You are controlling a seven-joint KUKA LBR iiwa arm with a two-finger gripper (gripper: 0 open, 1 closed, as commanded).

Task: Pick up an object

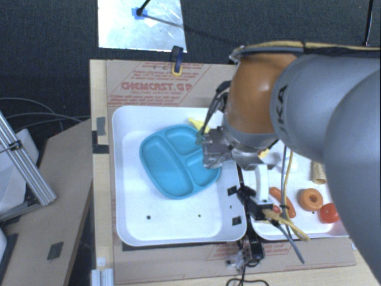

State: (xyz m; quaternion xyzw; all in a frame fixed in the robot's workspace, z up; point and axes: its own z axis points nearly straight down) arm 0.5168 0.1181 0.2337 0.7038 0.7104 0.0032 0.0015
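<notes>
- Camera view: I see the gripper low over the left bin, at the right edge of the blue divided plate.
- I cannot tell how it is set; the wrist hides it.
- In the right bin I see a doughnut, a carrot and a red piece.

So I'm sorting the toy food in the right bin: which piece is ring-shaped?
The orange doughnut, with a hole through its middle; the red piece beside it is solid.

The bench bears two white bins.
</notes>
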